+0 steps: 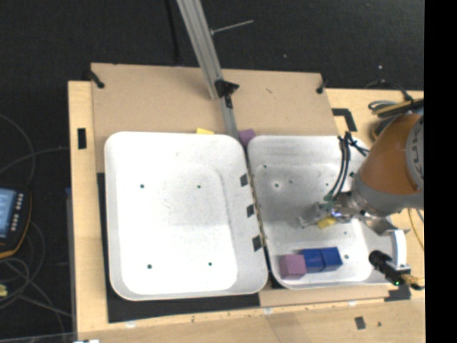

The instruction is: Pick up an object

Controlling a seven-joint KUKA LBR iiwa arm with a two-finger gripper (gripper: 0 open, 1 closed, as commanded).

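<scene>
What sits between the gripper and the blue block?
Bare white floor of the right bin separates the gripper from the blue block, per the camera view.

A small yellow piece point(326, 222) lies in the right bin point(285, 166), near its middle, right at the tip of the hand point(319, 216); whether it sits between the fingers cannot be told. A blue block point(321, 259) lies flat near the bin's front wall. A purple cube point(292, 265) sits just to its left, touching or nearly touching it.
</scene>
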